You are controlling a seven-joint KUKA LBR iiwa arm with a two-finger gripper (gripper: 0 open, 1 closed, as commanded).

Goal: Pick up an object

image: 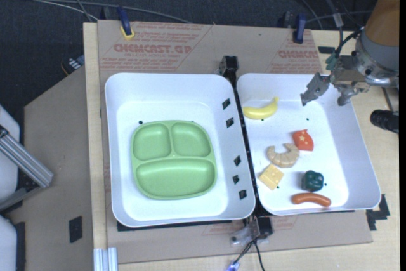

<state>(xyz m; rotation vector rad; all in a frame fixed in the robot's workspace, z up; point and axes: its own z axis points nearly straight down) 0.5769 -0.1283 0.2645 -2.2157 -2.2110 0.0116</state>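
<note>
The right bin holds a yellow banana, a red tomato piece, a tan croissant-shaped item, a yellow cheese wedge, a dark green pepper and an orange-red sausage. My gripper hangs over the bin's far right part, right of the banana and above the tomato piece. Its two dark fingers stand apart, open, with nothing between them.
The left bin bears a green divided plate. A black divider with clips runs between the bins. Blue clamps sit at the board's far edge, and cables trail behind the bench.
</note>
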